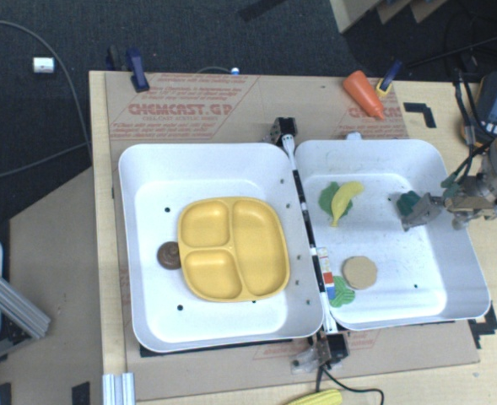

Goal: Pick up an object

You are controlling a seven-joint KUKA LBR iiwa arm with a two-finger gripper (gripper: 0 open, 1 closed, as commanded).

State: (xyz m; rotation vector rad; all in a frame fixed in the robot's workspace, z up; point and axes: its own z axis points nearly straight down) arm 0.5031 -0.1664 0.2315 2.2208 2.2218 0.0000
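No object is lifted yet. Candidates lie in the right bin (459,298): a yellow-green banana-like piece (339,199) near its upper left, a tan disc (359,272) lower down, and a small green-blue item (343,292) just beside the disc at the left wall. The tool (410,209) sits low over the right part of this bin, well apart from all three; whether it is open or closed cannot be told, and nothing visible is in it. Judged step: approach. Next move needs travel left toward a piece, then descent. Left bin (138,226): yellow sectioned plate (233,249), brown disc (169,255) touching its left edge.
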